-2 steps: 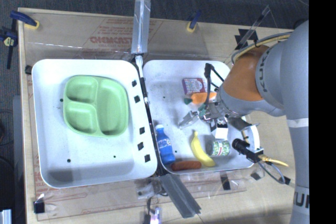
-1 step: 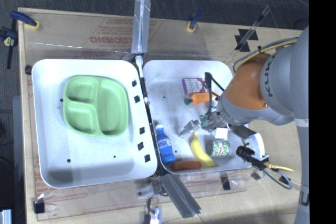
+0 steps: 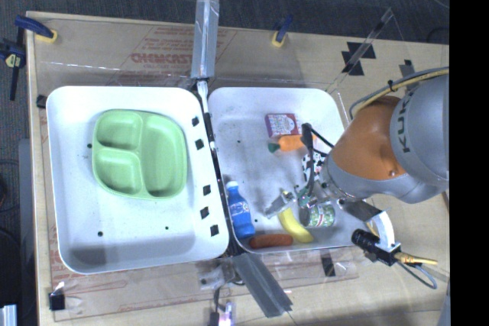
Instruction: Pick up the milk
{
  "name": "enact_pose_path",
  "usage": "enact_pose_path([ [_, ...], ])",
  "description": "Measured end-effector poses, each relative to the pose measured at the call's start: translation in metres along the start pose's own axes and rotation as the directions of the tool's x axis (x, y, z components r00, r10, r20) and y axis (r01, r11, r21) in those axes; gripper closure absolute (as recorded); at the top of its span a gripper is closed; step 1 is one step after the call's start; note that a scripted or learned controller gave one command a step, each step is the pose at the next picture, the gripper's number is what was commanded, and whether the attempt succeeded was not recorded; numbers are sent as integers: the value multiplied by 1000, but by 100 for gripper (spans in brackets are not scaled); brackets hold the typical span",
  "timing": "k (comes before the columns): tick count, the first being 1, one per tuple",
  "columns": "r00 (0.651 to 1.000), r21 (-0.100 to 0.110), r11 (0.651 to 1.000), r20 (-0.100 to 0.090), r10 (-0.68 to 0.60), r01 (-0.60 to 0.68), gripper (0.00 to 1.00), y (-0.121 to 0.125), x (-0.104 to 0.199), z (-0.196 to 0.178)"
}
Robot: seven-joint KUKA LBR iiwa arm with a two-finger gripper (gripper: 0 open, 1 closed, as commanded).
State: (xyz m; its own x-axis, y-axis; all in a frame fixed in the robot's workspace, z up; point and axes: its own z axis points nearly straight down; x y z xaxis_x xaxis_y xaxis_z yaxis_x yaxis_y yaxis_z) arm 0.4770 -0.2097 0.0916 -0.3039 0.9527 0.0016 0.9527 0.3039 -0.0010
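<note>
The milk (image 3: 311, 163) looks like a small white carton with black cow patches. It stands in the right bin (image 3: 244, 111) near its right wall, partly covered by my wrist. My gripper (image 3: 294, 199) reaches down into the bin's lower middle, just below and left of the carton. It hangs over a yellow banana (image 3: 294, 227) and beside a green-labelled can (image 3: 322, 215). The grey arm with its orange band (image 3: 367, 149) hides the carton's right side.
The right bin also holds a maroon box (image 3: 281, 123), an orange carrot (image 3: 289, 142), a blue bottle (image 3: 240, 208) by the left wall and a red sausage (image 3: 270, 240) at the front. A green divided plate (image 3: 140, 153) lies in the left bin (image 3: 69, 225).
</note>
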Motion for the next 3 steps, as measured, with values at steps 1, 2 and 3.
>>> enact_pose_path([
  [1, 989, -1, 989, 2, -147, 147, 0, 54, -18, -24],
  [2, 986, -1, 986, 2, -168, 168, 0, 72, -24, -103],
  [3, 980, 0, 980, 2, -201, 201, 0, 43, -13, 0],
])
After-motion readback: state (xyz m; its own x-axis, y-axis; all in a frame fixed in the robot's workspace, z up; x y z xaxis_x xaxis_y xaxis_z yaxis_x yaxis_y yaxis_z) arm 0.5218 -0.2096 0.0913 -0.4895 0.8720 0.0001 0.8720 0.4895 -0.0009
